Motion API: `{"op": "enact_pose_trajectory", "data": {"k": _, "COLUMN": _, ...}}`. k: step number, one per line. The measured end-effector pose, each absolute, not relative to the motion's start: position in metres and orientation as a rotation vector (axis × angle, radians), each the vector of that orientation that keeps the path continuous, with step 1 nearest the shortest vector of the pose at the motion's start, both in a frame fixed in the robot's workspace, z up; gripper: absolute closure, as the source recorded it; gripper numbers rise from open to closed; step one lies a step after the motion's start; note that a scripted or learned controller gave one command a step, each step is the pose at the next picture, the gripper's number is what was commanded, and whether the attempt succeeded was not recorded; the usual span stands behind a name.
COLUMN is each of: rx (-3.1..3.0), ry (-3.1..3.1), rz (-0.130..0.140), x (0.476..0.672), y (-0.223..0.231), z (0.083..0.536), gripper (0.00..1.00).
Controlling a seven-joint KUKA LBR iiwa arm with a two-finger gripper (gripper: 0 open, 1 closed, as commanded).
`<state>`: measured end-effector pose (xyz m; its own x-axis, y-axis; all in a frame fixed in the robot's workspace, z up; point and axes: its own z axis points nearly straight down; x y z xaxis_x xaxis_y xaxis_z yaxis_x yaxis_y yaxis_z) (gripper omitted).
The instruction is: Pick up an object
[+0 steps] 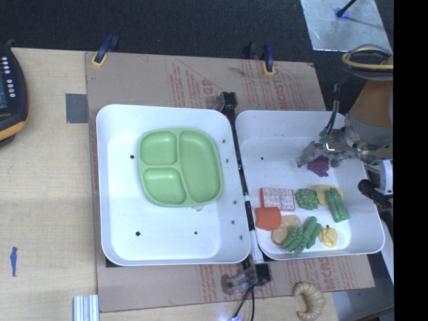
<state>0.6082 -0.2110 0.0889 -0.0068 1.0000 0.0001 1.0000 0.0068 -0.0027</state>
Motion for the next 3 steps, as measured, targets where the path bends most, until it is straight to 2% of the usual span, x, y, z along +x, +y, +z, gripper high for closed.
{"op": "enact_pose_trajectory", "data": {"k": 1, "rx": -2.214, "ry": -2.229, "rz": 0.003, "x": 0.608, "y": -0.213, "z": 0.104, "gripper": 1.00}}
{"op": "enact_pose_trajectory", "data": {"k": 2, "rx": -2.218, "ry": -2.233, "rz": -0.006, "x": 0.599, "y": -0.185, "z": 0.198, "gripper": 1.00}}
{"op": "enact_pose_trajectory", "data": {"k": 3, "rx": -2.214, "ry": -2.226, "rz": 0.003, "x": 0.597, "y": -0.186, "z": 0.191, "gripper": 0.00}}
